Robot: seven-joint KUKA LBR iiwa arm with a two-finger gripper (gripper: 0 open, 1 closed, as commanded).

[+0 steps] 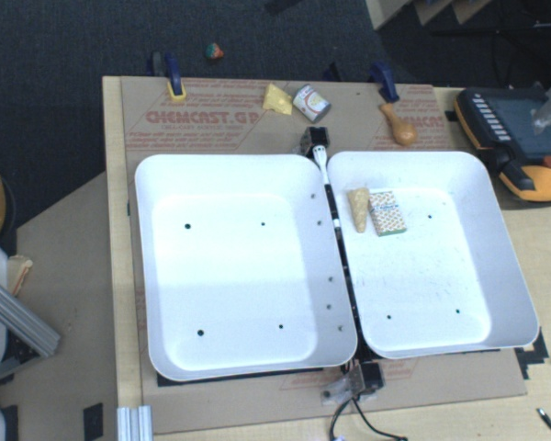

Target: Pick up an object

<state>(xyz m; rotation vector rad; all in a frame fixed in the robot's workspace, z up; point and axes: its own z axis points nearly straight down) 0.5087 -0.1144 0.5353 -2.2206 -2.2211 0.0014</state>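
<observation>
With the claw's state impossible to tell, the small printed box (387, 213) and tan cone-shaped piece (359, 209) are lying touching in the right bin (496, 246), risking a pinch that is catching both or nudging them apart

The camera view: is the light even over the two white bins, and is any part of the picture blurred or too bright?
Camera view: left bin is brighter on its lower floor, greyer above; right bin looks evenly lit; small box and cone-shaped piece are soft but recognisable; nothing is washed out.
</observation>
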